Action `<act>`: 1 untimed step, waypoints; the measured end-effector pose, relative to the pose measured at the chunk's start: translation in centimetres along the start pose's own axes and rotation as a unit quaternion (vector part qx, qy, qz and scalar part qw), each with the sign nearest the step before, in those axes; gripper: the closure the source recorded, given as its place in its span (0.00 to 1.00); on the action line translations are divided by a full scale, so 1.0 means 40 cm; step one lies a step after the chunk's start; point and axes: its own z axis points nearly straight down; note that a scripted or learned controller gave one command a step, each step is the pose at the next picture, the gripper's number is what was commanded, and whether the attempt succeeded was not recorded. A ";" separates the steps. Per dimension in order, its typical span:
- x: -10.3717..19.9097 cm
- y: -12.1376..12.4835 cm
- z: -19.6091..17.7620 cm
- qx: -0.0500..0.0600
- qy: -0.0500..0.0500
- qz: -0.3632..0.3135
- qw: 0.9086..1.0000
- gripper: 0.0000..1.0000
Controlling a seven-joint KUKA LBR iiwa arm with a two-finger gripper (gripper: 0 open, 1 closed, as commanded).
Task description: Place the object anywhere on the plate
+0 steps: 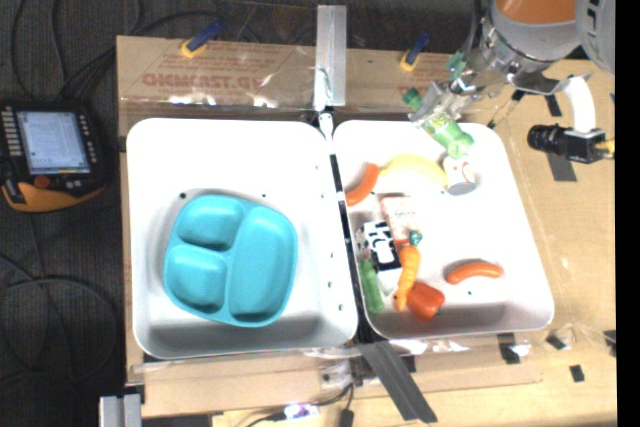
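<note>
Left of claw (443, 111), blue plate (232, 260) in left bin (150, 150); beneath, toys in right bin (520, 215); claw state unclear, green bottle (455, 137) slanting down-right.

Smooth, glossy white plastic on both bins: left bin (150, 165), right bin (520, 245). Glossy turquoise plastic on the divided plate (230, 260). Matt brown cardboard (230, 65) at the far side, under a crinkled, shiny clear film. Bare, matt wood on the counter (590, 245). Shiny plastic-looking toy foods, among them a sausage (472, 270).
</note>
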 end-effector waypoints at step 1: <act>0.156 0.051 0.032 0.000 0.001 0.015 1.000 1.00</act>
